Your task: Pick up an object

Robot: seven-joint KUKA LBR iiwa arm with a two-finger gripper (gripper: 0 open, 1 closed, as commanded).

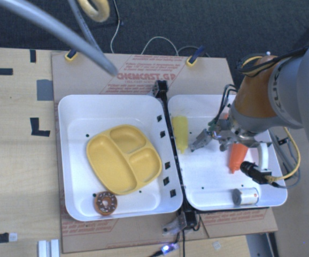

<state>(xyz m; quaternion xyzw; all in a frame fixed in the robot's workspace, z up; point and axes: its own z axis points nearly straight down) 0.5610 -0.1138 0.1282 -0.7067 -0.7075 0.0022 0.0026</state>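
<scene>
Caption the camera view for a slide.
Grey KUKA arm's end effector over right white bin, near yellow block; yellow divided plate in left bin.

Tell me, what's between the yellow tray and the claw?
In the camera view, the black divider where the two bins meet, then a yellow block in the right bin, lie between the tray and the claw.

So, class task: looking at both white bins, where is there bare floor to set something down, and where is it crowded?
Left bin: bare strip above the yellow plate, and right of the doughnut.
Right bin: bare floor between the yellow block and the grey can.
Crowded: around the gripper and orange carrot.
</scene>
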